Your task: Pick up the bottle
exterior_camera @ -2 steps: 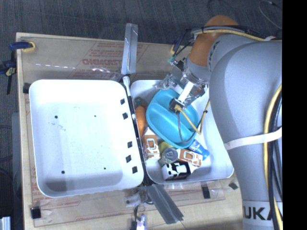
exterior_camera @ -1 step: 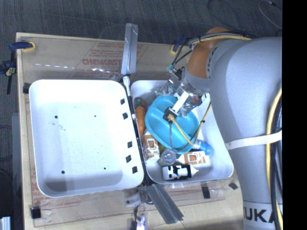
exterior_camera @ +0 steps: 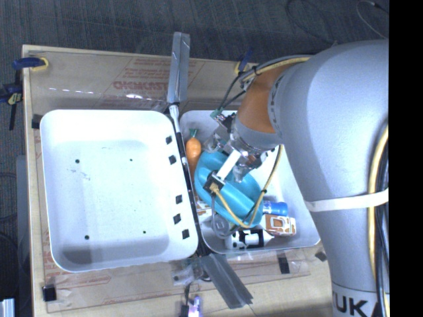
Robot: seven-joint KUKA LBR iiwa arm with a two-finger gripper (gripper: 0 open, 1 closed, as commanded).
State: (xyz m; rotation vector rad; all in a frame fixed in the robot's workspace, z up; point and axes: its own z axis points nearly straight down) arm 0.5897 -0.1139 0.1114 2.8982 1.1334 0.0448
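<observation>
The end effector (exterior_camera: 221,177) hangs over the blue bowl (exterior_camera: 231,187), grip state unclear; the bottle (exterior_camera: 277,218) lies just beside it, so it must shift there and descend

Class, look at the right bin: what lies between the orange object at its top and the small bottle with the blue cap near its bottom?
In the camera view, a large light-blue object lies between the orange object and the bottle.

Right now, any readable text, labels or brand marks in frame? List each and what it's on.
"UKA", the end of a brand name cut by the frame's bottom edge, on the arm's base.
Red mirrored print on the bench sheet behind the bins: too blurred to read.
Orange-and-white label on the bottle in the right bin: too small to read.
Nothing else legible.
</observation>
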